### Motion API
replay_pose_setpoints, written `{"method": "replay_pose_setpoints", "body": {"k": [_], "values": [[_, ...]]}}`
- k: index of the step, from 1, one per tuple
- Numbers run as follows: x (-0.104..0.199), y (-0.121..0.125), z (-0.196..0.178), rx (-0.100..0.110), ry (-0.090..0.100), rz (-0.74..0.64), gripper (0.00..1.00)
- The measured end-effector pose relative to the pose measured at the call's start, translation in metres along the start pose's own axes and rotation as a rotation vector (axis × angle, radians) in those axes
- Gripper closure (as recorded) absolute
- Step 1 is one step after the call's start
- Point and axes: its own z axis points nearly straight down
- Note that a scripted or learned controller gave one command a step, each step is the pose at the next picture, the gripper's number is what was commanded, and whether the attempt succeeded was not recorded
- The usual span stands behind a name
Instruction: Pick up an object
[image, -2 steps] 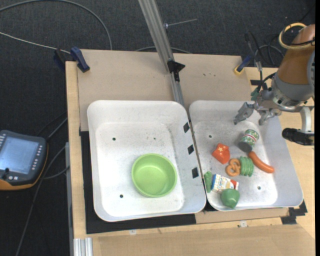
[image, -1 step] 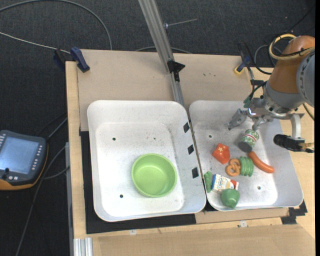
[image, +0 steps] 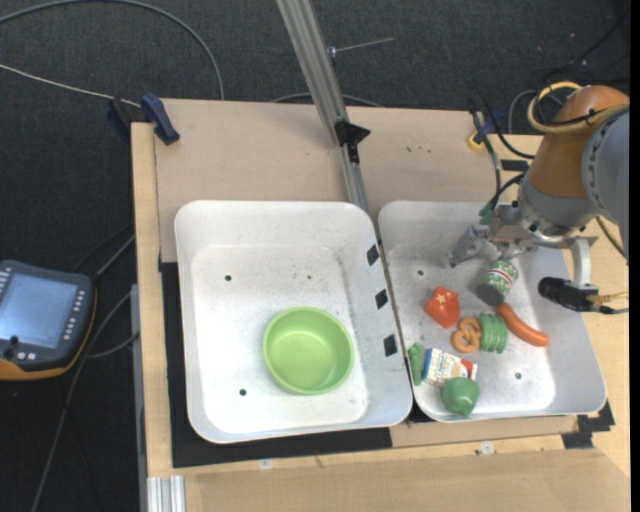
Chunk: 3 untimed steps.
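Note:
The right bin (image: 575, 385) holds several small items. A little bottle (image: 500, 277) with a green label and a dark cap lies near the bin's middle. My gripper (image: 520, 256) hangs just above and behind it, open, with one grey finger (image: 463, 249) out to the left and a pale finger (image: 580, 263) to the right. Nothing sits between the fingers. Below the bottle lie a red pepper-like toy (image: 442, 306), an orange ring (image: 465, 336), a green piece (image: 492, 333) and an orange carrot (image: 523, 325).
A small printed carton (image: 440, 365) and a green ball (image: 460, 396) rest at the right bin's front left corner. The left bin (image: 200, 240) holds a green bowl (image: 308, 349). A slanted metal pole (image: 325, 90) rises behind the bins. A black connector (image: 565, 292) juts out beside the wrist.

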Motion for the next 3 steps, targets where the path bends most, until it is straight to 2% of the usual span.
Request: {"method": "replay_pose_setpoints", "body": {"k": [1, 2, 3], "values": [[0.0, 0.001, -0.012, -0.003, -0.001, 0.0, 1.0], [-0.005, -0.005, -0.059, -0.006, -0.001, 0.0, 1.0], [-0.002, 0.001, -0.122, -0.007, -0.001, 0.0, 1.0]]}}
